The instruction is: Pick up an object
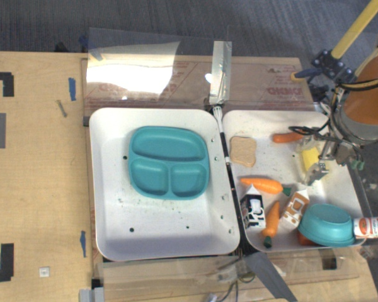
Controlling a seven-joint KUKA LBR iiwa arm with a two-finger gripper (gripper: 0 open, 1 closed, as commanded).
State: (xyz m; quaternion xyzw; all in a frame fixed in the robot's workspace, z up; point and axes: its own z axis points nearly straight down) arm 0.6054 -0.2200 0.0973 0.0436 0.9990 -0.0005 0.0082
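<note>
My gripper (321, 167) hangs low over the right part of the right bin (283, 119), below the arm's orange band (365, 99). A small yellow object (309, 158) lies right beside it on its left, touching or nearly so. Scattered across this bin are a tan bread slice (242, 151), an orange carrot (263, 184), a second carrot (272, 219) lying at a slant, and a thin orange piece (282, 138) near the back. A black-and-white item (254, 211) and a small carton (294, 207) sit near the front.
A teal bowl (327, 224) sits in the right bin's front right corner, with a red-and-white can (368, 227) at its right. The left bin (107, 187) holds a teal divided plate (169, 162). A raised divider (223, 162) separates the bins.
</note>
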